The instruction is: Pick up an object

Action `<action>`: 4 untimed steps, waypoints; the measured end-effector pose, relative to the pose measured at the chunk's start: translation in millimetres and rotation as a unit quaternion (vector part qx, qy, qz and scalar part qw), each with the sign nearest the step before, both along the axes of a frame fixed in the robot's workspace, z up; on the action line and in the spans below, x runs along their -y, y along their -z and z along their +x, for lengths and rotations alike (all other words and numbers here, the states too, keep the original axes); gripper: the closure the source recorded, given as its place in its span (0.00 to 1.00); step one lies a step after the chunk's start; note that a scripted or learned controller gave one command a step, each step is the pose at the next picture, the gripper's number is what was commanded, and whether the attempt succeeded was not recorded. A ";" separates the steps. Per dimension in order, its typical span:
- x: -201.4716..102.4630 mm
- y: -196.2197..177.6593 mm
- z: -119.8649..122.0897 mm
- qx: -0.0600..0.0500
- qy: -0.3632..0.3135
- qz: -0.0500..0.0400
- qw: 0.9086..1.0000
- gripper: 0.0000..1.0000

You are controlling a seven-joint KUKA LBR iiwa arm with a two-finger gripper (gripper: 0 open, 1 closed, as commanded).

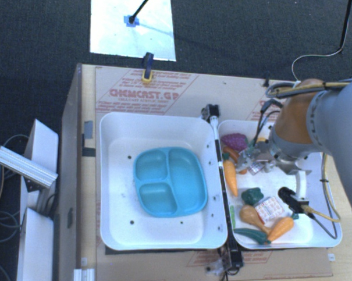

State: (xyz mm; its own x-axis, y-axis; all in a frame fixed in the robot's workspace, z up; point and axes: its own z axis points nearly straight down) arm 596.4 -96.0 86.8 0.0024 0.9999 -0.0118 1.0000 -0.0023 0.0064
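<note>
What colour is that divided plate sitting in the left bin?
Light blue. The divided plate shows clearly in the overhead camera view, lying in the left bin.

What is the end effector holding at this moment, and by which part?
It cannot be told: the end effector sits low over the right bin, near the purple toy.

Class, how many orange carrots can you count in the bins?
2, both in the right bin: one carrot by the left wall, one near the front. The arm may hide others.

Grey arm [334, 115] from the right, end effector [258, 163] low.
</note>
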 end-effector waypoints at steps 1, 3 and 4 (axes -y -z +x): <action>10.1 -18.5 -43.6 -0.003 -0.002 0.006 1.000 0.00; 5.8 -10.0 -78.1 -0.002 -0.002 0.006 1.000 1.00; -32.9 -98.4 2.9 -0.001 -0.003 0.006 1.000 1.00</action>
